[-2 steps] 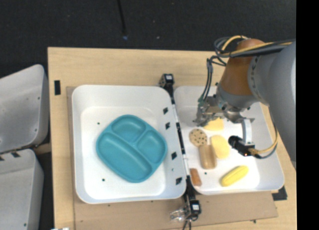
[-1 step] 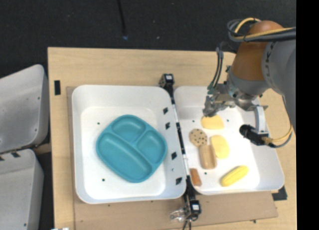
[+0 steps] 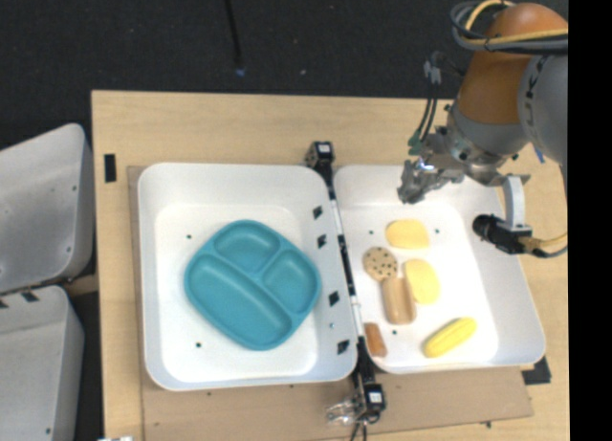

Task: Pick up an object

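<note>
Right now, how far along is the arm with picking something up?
Nothing looks picked yet. The gripper hovers over the right bin's far edge, above the yellow oval piece; nothing shows between its fingers. The cookie, corn and the other food pieces lie in the bin. Descent, grasp and lift all remain.

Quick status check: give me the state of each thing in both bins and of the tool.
Teal divided plate: flat in left bin, nothing on it.
Spotted cookie: flat, right bin.
Yellow corn cob: lying on its side.
Tan roll: lying flat.
Small brown piece: lying against the bin's left wall.
Tool: above the right bin, nothing visibly gripped.
</note>
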Motion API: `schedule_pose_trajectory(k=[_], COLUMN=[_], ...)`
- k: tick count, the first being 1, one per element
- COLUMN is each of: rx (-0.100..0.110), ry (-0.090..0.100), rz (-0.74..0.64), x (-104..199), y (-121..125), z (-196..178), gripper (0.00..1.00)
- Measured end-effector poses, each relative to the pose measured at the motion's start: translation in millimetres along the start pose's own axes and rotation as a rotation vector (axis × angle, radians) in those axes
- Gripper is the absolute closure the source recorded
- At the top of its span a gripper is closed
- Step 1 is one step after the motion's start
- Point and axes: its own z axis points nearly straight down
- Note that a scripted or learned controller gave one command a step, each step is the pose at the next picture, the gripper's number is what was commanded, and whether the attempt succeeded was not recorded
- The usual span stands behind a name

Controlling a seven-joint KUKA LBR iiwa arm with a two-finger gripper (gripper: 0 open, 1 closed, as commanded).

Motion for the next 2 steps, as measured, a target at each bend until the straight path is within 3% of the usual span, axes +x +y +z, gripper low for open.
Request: schedule_pose_trajectory(k=[1, 2], rx=[0.004, 0.006], ry=[0.001, 0.003], rz=[-0.001, -0.005], x=[-1, 56], y=[1, 8], z=[-2, 5], gripper=[1.00, 1.00])
